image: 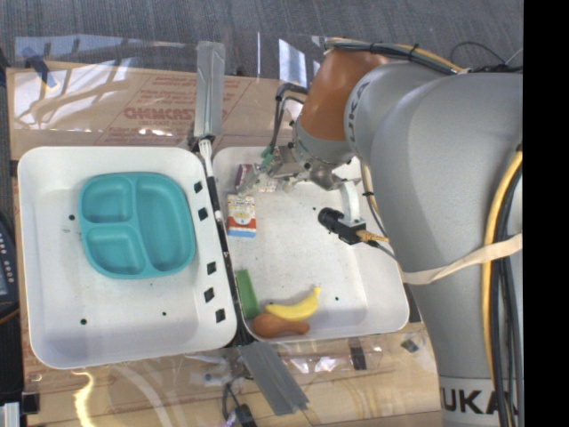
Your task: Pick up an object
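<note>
I am seeing the gripper (267, 169) reaching low over the right bin (378, 302)'s far corner; nothing lifted yet, grip state unclear.

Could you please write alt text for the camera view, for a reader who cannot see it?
A grey arm reaches from the right, its gripper low over the far left corner of the right bin, near a small carton. A banana, a brown object and a green object lie along its near edge. The left bin holds a teal divided plate.
</note>
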`<action>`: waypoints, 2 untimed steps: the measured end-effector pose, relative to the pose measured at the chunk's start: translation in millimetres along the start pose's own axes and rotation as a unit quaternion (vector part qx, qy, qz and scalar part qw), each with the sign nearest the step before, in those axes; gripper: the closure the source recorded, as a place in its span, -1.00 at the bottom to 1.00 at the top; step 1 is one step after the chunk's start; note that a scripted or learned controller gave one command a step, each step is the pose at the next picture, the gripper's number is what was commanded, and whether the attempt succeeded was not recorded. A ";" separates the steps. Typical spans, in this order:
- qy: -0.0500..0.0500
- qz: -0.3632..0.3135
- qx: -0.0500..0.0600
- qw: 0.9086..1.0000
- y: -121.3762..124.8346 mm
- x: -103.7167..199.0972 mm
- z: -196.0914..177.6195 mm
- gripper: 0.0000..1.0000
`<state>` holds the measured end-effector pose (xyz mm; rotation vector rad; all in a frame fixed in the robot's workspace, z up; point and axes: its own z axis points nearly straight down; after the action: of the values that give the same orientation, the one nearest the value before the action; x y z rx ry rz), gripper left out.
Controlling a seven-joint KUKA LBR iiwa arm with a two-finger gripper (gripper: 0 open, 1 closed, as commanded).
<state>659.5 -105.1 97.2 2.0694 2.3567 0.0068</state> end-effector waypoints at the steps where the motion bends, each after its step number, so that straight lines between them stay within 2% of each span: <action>1: 0.001 -0.003 -0.001 1.000 1.8 1.7 -12.0 1.00; 2: 0.000 0.160 0.004 0.987 -6.1 -30.7 -47.3 1.00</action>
<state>657.0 -136.3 144.5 2.4233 1.9992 -0.0018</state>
